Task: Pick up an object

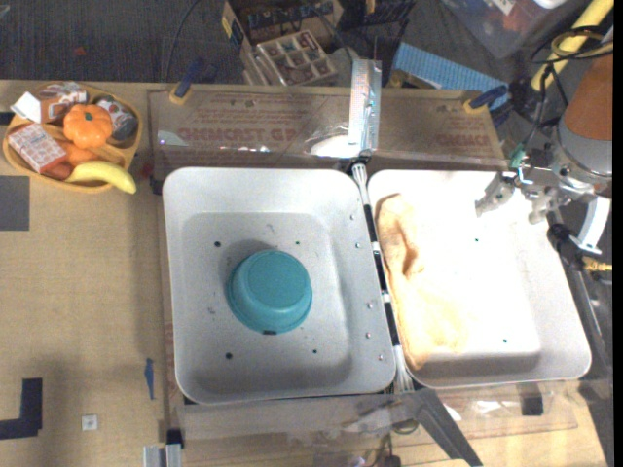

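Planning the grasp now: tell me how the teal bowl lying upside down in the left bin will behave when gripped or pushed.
The teal plastic-looking bowl lies rim down, so it probably slides rather than rolls when pushed. Its smooth domed outside offers no edge, so the gripper may well slip off. It looks rigid and likely light for its size.

Pincer (513,194) hangs with fingers spread, gripping nothing.
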Controlling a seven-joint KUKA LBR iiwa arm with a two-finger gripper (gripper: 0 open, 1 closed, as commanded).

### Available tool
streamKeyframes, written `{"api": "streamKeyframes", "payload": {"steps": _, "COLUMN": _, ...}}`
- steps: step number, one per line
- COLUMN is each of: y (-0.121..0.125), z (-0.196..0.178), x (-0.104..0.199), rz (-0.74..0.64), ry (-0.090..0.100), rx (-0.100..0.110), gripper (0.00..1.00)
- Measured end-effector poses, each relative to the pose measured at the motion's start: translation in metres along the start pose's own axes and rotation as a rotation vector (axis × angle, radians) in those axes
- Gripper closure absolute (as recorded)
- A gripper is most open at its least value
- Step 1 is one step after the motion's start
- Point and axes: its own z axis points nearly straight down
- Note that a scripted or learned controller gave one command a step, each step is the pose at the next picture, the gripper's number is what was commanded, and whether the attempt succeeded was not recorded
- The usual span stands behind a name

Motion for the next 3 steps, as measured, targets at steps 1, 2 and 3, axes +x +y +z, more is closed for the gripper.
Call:
{"api": "streamKeyframes", "payload": {"steps": 1, "y": -0.016, "z": 0.025, "x": 0.041, "rz": 0.044, "ry": 0.001, "rx": 0.003, "gripper": 0.00}}
{"api": "streamKeyframes", "payload": {"steps": 2, "y": -0.037, "z": 0.076, "x": 0.090, "rz": 0.032, "ry": 0.001, "rx": 0.004, "gripper": 0.00}}
{"api": "streamKeyframes", "payload": {"steps": 3, "y": -0.010, "z": 0.041, "x": 0.041, "rz": 0.007, "ry": 0.001, "rx": 0.000, "gripper": 0.00}}
